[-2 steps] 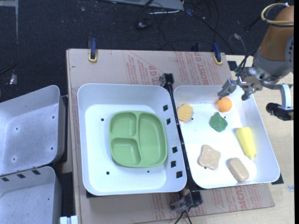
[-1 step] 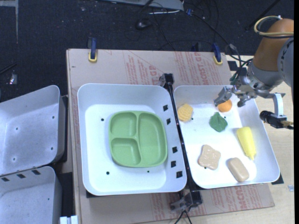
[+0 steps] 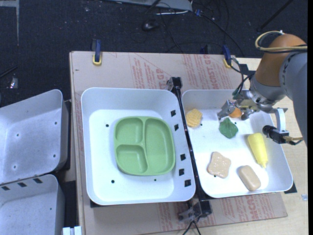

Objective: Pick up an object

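Reaching in from the right, the grey arm (image 3: pixel 288 67) with its orange band bends down over the far part of the right bin (image 3: pixel 281 180). The gripper (image 3: pixel 234 110) sits low there, just above and touching the top edge of a small green object (image 3: pixel 228 129). A spot of orange shows between or just behind the fingers; what it belongs to cannot be determined. Whether the fingers are parted or closed cannot be determined either, and nothing is clearly seen held between them.

Contents of the right bin, as observed:
- the green object, near the bin's middle toward the far side, directly below the gripper;
- a round, ridged yellow piece (image 3: pixel 194 117) at the far left, close to the divider between bins;
- a long yellow object (image 3: pixel 258 149) on the right side, lying lengthwise toward the near edge;
- a tan, lobed flat piece (image 3: pixel 219 165) near the middle toward the near side;
- a tan oblong piece (image 3: pixel 249 177) just to its right, near the near right corner.

All five lie apart from one another.

The left bin (image 3: pixel 93 146) holds a green divided plate (image 3: pixel 145 146) with three compartments, resting roughly in the centre. Both bins sit side by side on a cardboard-covered bench (image 3: pixel 127 65).
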`<control>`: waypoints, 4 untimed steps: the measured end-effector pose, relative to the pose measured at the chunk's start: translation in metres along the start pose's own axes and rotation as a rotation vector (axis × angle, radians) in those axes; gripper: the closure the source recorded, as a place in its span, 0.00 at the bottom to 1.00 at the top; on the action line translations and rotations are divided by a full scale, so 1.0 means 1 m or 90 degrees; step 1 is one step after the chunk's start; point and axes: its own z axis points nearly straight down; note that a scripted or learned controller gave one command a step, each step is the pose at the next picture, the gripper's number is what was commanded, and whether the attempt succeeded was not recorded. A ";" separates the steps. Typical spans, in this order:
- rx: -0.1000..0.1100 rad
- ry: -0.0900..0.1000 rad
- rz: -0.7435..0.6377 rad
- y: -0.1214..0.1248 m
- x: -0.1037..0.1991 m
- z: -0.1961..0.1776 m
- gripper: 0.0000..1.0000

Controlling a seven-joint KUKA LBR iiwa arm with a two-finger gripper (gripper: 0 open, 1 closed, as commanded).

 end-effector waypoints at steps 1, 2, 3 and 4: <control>0.005 0.000 -0.001 -0.001 -0.001 -0.012 1.00; -0.008 -0.002 0.001 0.001 -0.005 -0.077 1.00; -0.008 -0.003 0.001 -0.004 -0.013 -0.132 1.00; -0.008 -0.003 -0.002 0.008 -0.016 -0.189 1.00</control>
